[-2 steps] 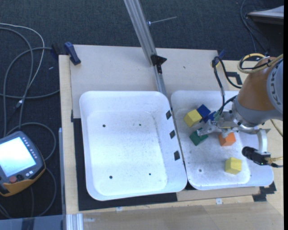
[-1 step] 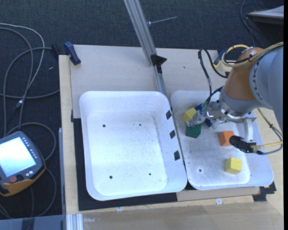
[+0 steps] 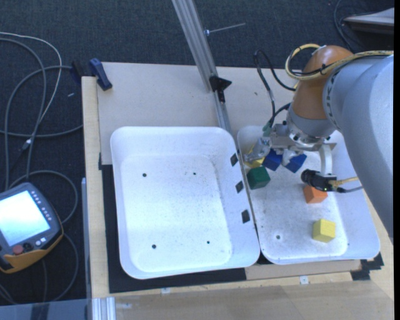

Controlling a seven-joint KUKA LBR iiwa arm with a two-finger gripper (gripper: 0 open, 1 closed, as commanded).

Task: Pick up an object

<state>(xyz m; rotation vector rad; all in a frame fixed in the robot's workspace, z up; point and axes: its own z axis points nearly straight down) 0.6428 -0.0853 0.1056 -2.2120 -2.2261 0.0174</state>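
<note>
In the camera view, the gripper (image 3: 282, 156) was lowered into the right bin (image 3: 300, 247), among the blue blocks (image 3: 284, 161) and just beside the green block (image 3: 258, 177); whether anything was grasped could not be told; the reaching step was judged in hand; a clean lift was next required; the orange block (image 3: 314, 194) and yellow block (image 3: 324, 230) lay apart.

We take this for a robotics lab. A pale wooden worktop (image 3: 156, 94) on dark carpet (image 3: 37, 19) carries 2 shallow white bins (image 3: 175, 206), with small coloured blocks (image 3: 324, 230) in the right one. A teach pendant (image 3: 25, 225) with a lit screen lies on the floor among loose cables (image 3: 31, 81), and an aluminium rail (image 3: 197, 44) slants overhead.
</note>
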